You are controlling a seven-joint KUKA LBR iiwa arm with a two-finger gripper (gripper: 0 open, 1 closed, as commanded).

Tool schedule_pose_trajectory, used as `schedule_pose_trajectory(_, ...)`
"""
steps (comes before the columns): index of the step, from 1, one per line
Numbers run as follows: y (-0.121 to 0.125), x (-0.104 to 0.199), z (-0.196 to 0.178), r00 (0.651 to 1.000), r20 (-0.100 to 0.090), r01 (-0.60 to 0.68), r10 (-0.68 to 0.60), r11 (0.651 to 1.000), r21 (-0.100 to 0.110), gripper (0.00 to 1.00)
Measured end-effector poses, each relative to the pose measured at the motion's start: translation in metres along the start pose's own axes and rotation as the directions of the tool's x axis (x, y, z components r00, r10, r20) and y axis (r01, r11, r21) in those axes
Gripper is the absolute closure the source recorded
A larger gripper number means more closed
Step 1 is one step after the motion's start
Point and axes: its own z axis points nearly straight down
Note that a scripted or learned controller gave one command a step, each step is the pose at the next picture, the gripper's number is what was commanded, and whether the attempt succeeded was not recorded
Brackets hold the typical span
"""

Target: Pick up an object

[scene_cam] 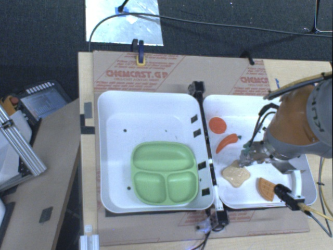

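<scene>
Red letters on the brown cardboard (156, 73) under your bins spell something like "CHEMCAST GP", twice, though the print is blurry. Your jaws (245, 158) hang low in the right bin (244, 108), right at the top edge of a beige lump (236, 176); I cannot tell how they stand. Nearby lie a red disc (217, 124), an orange-red pepper (226, 141) and a tan wafer (265, 189). A green tray (164, 172) sits in the left bin (119, 139).

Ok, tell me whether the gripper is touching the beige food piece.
Cannot tell. In the camera view the gripper sits right at the upper edge of the beige food piece, with no plain gap or contact showing.
</scene>
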Motion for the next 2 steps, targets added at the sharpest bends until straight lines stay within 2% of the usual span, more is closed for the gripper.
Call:
schedule_pose_trajectory(1, -0.002, -0.003, -0.063, 1.0, 0.004, 0.001, -0.001, 1.0, 0.003, 1.0)
schedule_pose_trajectory(2, 0.003, 0.007, -0.114, 1.0, 0.004, 0.002, -0.002, 1.0, 0.002, 1.0)
